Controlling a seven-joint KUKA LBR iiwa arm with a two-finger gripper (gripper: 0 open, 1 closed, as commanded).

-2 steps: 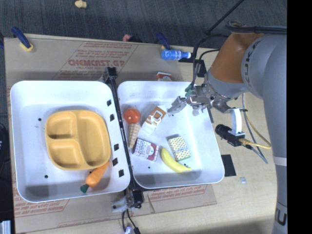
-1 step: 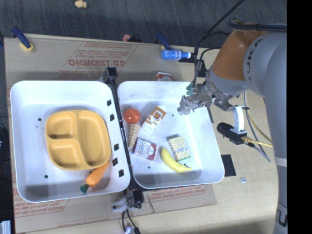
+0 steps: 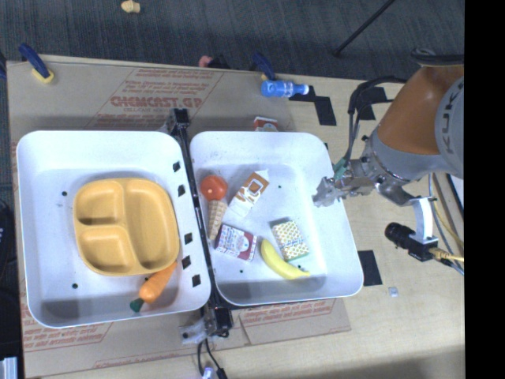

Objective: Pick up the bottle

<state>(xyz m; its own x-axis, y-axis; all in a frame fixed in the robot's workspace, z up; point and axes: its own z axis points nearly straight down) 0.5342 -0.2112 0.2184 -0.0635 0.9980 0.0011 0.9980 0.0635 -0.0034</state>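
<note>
A small blue bottle (image 3: 280,89) lies on its side on the cardboard behind the right bin (image 3: 335,235), outside both bins. My gripper (image 3: 326,191) hangs over the right rim of the right bin, well in front of the bottle and to its right. Nothing shows in the gripper. The grey arm with its orange band (image 3: 418,109) comes in from the right.
The right bin holds a tomato (image 3: 213,186), an ice-cream cone (image 3: 215,216), a carton (image 3: 249,192), a red and white packet (image 3: 235,242), a checkered box (image 3: 289,239) and a banana (image 3: 280,264). The left bin (image 3: 39,164) holds a yellow divided plate (image 3: 126,225) and a carrot (image 3: 155,285).
</note>
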